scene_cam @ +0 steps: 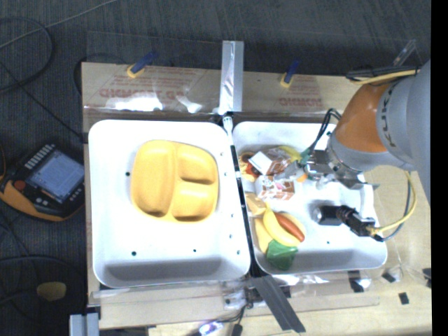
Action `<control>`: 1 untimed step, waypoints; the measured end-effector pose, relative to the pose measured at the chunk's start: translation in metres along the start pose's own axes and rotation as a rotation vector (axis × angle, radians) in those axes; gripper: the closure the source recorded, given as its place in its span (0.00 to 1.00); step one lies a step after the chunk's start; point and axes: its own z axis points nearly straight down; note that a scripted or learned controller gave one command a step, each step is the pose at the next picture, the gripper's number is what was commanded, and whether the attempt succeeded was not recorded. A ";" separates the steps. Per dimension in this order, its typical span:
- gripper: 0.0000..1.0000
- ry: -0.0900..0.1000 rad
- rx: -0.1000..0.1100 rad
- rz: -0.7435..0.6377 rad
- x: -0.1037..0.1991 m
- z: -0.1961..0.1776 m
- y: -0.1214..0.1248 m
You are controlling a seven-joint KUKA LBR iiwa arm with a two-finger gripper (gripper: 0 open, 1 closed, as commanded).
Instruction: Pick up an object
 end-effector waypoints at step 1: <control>0.00 0.001 0.053 -0.209 -0.052 -0.091 -0.028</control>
